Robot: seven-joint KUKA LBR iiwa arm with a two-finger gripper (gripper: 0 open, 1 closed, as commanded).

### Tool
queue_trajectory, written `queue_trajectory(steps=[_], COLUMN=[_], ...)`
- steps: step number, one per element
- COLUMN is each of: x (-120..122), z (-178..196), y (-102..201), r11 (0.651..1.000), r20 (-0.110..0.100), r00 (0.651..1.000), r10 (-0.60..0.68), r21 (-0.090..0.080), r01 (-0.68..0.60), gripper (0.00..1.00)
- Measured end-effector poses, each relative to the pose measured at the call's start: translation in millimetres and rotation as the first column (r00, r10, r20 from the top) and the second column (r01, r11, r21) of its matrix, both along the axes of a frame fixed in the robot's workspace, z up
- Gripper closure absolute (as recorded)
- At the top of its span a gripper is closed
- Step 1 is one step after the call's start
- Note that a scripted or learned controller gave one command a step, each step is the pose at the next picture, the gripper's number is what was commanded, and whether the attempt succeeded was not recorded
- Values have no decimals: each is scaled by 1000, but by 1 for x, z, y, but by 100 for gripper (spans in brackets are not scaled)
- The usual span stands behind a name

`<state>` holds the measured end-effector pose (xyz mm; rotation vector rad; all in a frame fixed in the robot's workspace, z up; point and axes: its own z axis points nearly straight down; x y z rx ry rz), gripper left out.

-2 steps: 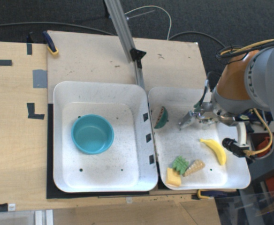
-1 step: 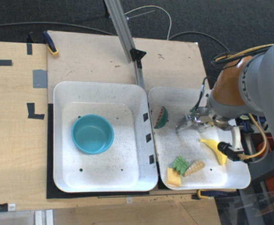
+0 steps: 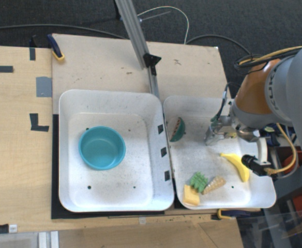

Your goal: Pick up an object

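The gripper hangs over the bare floor of the right bin, its metal fingers too small and blurred to tell whether they stand apart or together; nothing is visible between them. The arm is cut off at the right edge. Left to right: a teal bowl in the left bin; in the right bin, a watermelon slice by the dividing wall, a yellow block, a green toy, a tan piece and a banana at the near right. A metal pole crosses the wooden bench; dark carpet lies beyond.
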<state>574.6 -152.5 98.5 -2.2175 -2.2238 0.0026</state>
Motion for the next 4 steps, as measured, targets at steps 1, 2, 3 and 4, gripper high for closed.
queue_trajectory(steps=[1,2,3,4], x=[1,7,8,5], z=[63,124,150,135], y=[0,-7,-7,47], r11=[1000,1000,1000,1000], r20=[7,8,4,0], r00=[1000,1000,1000,1000], r10=[-2,-2,-1,3], r21=[-1,-2,0,1], r01=[2,2,1,-3], gripper=[100,100,100,100])
